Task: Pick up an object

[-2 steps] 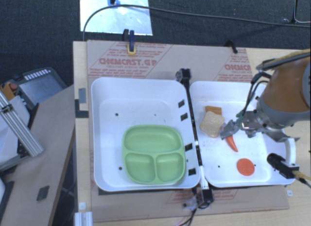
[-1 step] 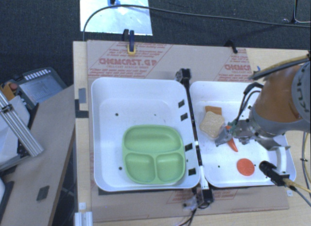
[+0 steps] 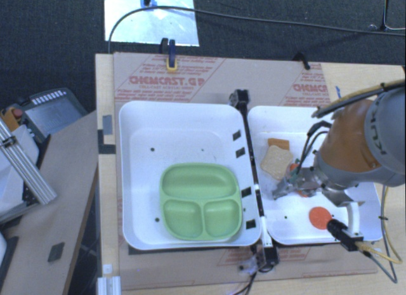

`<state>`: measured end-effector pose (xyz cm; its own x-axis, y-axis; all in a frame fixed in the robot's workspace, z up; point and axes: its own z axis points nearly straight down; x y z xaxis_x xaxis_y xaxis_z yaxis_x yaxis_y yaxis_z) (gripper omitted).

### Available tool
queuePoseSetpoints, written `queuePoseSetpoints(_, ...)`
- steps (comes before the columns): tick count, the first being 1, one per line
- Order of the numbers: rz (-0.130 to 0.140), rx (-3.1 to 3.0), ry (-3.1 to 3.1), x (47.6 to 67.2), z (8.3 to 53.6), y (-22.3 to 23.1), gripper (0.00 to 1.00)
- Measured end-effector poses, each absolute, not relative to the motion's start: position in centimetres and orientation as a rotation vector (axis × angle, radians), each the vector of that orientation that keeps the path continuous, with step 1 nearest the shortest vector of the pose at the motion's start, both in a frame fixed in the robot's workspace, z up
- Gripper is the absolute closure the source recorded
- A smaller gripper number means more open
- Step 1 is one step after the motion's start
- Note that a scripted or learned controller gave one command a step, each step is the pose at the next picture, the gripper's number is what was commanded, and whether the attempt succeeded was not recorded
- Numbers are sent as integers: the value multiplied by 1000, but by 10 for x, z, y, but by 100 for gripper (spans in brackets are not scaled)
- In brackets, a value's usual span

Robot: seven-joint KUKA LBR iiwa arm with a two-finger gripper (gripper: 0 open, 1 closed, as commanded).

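- Down in the right bin (image 3: 279, 117), the gripper (image 3: 287, 186) sits low over the white floor. I cannot tell if it is wide or narrow.
- Just beside it lies a tan, bread-shaped piece (image 3: 276, 160), with a small orange block (image 3: 278, 143) touching its far edge.
- Nearer the front, a flat orange-red disc (image 3: 319, 217) lies close under the arm (image 3: 358, 144).
- Over in the left bin (image 3: 139, 160) rests a green tray (image 3: 200, 202) with three parts.
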<state>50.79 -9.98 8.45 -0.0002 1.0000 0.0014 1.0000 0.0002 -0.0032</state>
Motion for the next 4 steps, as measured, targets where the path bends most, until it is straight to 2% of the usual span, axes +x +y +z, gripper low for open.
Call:
queuePoseSetpoints(1,-1,-2220,-2223,509,98,-100,100)
queuePoseSetpoints(2,-6,-2221,-2230,520,157,-101,100)
queuePoseSetpoints(3,-8,-2221,-2231,519,220,-96,100)
queuePoseSetpoints(4,-5,-2219,-2229,520,248,-96,100)
